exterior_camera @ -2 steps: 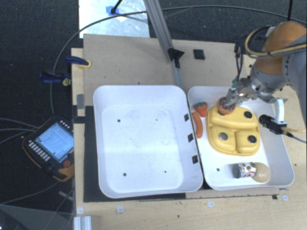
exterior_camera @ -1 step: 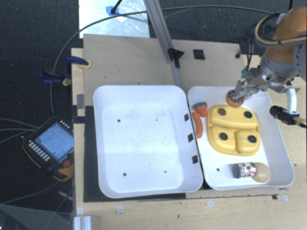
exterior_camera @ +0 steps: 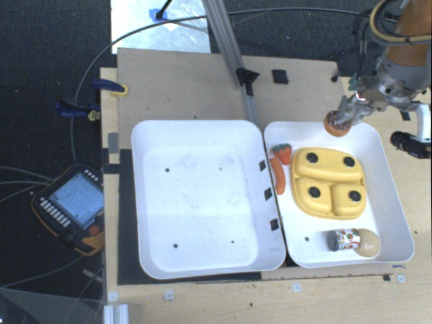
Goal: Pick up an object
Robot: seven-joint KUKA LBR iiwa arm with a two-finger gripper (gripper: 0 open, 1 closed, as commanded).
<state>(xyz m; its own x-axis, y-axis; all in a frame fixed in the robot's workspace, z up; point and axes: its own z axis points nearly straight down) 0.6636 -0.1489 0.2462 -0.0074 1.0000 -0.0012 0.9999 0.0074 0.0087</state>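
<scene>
1. Gripper [exterior_camera: 347, 113] hangs over the far rim of the right bin [exterior_camera: 391, 174], near that bin's far-right corner. Its fingers are closed on a small round orange-brown object [exterior_camera: 336, 124], which sits between the fingertips and above the bin's far edge.
2. Grey arm [exterior_camera: 398, 46] with its orange band comes in from the bench's far-right corner, slanting down toward the gripper.
3. Left bin [exterior_camera: 196, 194] is the widest thing on the bench [exterior_camera: 175, 86]; its right rim touches the right bin's left rim.
4. Yellow block with four dark dots [exterior_camera: 328, 182] lies in the middle of the right bin, taking up much of its floor.
5. Orange carrot-like toy [exterior_camera: 279, 171] lies along the right bin's left wall, with a reddish, green-topped piece [exterior_camera: 283, 153] at its far end, just beside the yellow block.
6. Small printed can [exterior_camera: 343, 240] lies on its side by the right bin's near edge, touching a beige rounded object [exterior_camera: 367, 243] toward the near-right corner.
</scene>
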